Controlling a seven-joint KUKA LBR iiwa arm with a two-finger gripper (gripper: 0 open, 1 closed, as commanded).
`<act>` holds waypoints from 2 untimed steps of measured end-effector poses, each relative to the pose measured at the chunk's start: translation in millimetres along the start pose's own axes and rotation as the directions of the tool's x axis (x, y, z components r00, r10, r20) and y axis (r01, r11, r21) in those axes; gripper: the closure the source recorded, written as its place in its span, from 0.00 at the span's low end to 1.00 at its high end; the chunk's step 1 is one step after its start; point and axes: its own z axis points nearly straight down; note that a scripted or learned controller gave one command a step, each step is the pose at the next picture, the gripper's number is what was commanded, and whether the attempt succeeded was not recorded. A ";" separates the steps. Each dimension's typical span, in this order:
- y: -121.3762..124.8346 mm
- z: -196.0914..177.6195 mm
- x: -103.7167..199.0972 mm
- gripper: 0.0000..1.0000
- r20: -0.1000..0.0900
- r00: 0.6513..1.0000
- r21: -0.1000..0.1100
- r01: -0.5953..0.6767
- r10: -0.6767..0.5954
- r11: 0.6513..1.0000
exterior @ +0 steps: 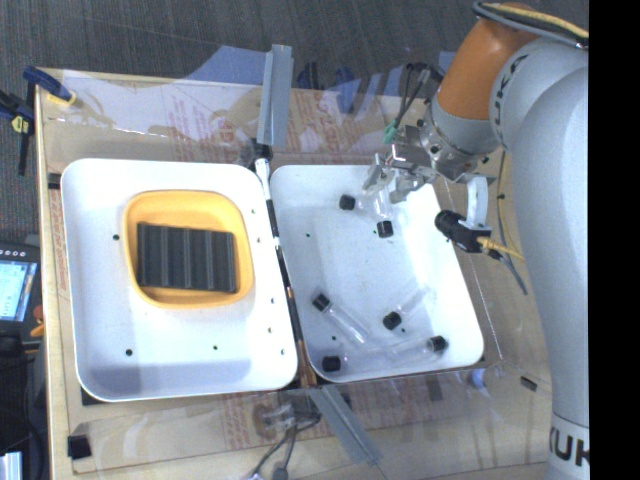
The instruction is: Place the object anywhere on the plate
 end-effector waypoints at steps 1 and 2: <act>7.5 -15.0 63.7 1.00 0.001 0.998 -0.003 0.058 -0.058 0.998; 1.7 13.6 96.3 1.00 0.002 0.946 0.001 0.323 -0.323 0.946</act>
